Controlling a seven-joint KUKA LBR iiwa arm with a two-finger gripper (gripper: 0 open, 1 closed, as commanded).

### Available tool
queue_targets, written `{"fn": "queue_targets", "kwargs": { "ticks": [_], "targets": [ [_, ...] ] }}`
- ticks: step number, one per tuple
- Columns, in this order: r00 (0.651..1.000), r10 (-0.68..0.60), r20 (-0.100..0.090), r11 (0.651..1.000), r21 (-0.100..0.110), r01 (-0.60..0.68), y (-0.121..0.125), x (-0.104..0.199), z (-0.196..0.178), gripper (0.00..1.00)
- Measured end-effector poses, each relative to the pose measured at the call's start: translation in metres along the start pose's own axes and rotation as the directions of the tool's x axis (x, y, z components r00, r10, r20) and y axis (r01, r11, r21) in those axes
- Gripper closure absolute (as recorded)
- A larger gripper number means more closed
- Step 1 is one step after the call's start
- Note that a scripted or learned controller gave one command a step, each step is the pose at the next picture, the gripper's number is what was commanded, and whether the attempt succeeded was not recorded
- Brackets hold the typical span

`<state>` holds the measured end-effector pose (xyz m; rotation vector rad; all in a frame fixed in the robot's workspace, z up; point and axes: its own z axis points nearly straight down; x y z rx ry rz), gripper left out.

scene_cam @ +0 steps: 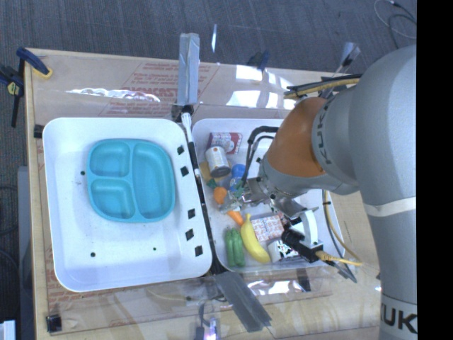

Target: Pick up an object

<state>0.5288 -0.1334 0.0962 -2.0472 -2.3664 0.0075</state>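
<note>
My gripper (pixel 244 193) hangs low in the right bin (pixel 322 222); its state I cannot tell. A banana (pixel 253 241) and green pepper (pixel 234 247) lie just below it, a can (pixel 217 161) just above. The blue divided plate (pixel 132 180) sits well left in the other bin (pixel 64 218) on the worktop (pixel 85 83).

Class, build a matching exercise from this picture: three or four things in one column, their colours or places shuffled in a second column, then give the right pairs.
Things:
1. divided plate
2. banana
3. can
4. green vegetable

Descriptions:
A. yellow, right bin
B. turquoise, left bin
C. silver, near the right bin's far end
D. just left of the banana

Pairs: 1-B, 2-A, 3-C, 4-D
</note>
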Motion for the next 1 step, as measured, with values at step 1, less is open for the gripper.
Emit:
{"fn": "queue_targets", "kwargs": {
  "ticks": [1],
  "targets": [
    [1.0, 0.01, 0.005, 1.0, -0.006, -0.01, 0.0512, 0.0332, -0.1328, 1.0]
  ]
}}
